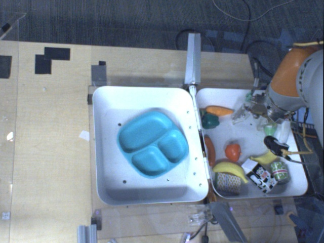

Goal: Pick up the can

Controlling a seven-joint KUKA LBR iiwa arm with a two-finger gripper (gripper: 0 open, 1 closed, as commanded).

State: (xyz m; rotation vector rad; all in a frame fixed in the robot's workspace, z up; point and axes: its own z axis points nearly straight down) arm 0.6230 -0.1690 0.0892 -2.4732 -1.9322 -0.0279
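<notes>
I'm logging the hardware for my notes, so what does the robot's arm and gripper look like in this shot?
The rounded grey arm carries a broad orange band above the wrist. Below it sits a silvery metal two-finger gripper with exposed brackets. Thin dark cables run alongside the wrist.

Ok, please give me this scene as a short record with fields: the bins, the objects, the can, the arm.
left bin: white bin holding a blue divided tray
right bin: white bin with mixed items
items in right bin: carrot, tomato, banana, second banana
can: green can lying near the right bin's lower right corner, not held
arm: gripper above the right bin's upper right part, away from the can
fingers: cannot tell
</notes>
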